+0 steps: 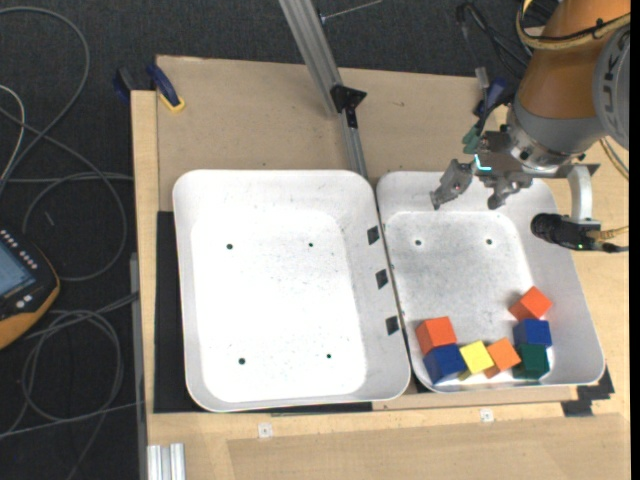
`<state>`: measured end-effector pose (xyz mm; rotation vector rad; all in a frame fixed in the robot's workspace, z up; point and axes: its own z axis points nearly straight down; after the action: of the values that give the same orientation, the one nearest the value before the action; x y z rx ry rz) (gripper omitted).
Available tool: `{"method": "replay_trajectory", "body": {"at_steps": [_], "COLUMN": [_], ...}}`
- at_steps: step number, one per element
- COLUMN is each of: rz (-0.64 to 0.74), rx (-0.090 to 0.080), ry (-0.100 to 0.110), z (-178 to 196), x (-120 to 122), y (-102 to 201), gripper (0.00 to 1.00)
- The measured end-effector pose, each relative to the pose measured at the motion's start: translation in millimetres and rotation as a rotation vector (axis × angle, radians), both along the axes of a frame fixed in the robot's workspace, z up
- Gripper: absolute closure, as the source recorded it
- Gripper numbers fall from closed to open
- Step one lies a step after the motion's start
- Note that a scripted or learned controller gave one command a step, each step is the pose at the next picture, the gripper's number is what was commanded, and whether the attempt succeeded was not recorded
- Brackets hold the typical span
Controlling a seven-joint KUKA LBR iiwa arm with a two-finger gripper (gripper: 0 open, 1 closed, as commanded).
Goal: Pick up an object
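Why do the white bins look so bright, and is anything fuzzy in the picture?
In the camera view, overhead light washes out the left bin and right bin to glaring white, with soft grey shading along their walls; the coloured blocks look sharp, while the gripper looks a little soft, with a small cyan glow above it.

A robotics lab — a plywood table (250, 108) on dark carpet (60, 108), loose black cables (50, 178) trailing across the floor, a handheld control pendant (20, 278) lying at the left, and an aluminium strut (315, 48) clamped upright — bare test-rig fittings.
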<state>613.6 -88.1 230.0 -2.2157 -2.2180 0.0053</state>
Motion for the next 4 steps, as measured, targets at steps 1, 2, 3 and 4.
{"method": "replay_trajectory", "body": {"at_steps": [1, 2, 3, 4], "rz": [0.0, -0.002, 0.0, -0.001], "rx": [-0.001, -0.001, -0.001, -0.001], "ry": [-0.005, 0.001, 0.0, -0.002], "z": [2.8, -58.2, -106.4, -132.0], "x": [0.9, 0.3, 8.3, 7.8], "y": [-0.3, -6.5, -4.3, -3.5], "gripper": [0.0, 0.0, 0.0, 0.0]}}
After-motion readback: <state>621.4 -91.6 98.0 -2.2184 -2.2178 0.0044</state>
